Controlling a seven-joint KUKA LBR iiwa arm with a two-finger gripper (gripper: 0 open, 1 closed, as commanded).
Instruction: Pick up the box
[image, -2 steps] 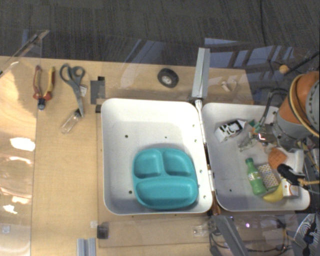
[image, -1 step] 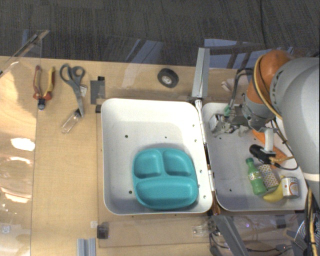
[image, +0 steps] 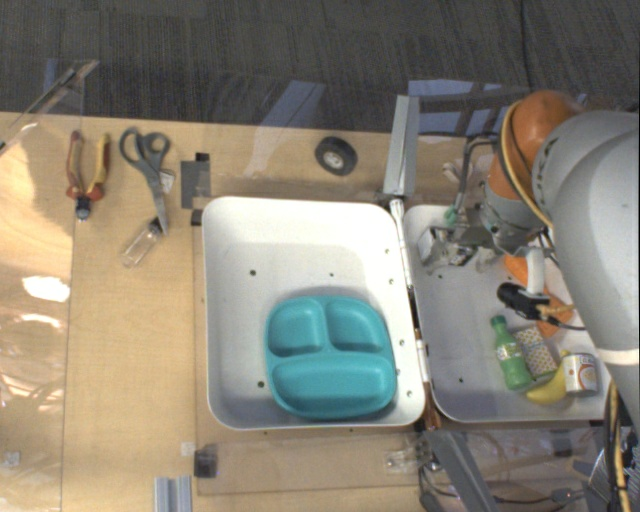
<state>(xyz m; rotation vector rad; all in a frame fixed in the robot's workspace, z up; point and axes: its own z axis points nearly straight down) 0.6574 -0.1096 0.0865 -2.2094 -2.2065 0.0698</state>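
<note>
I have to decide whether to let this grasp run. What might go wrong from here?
1. The box sits packed against a banana and green bottle, so the gripper may nudge or grab those instead.
2. The box lies near the bin's right edge, partly under the arm, leaving little room to descend.
</note>
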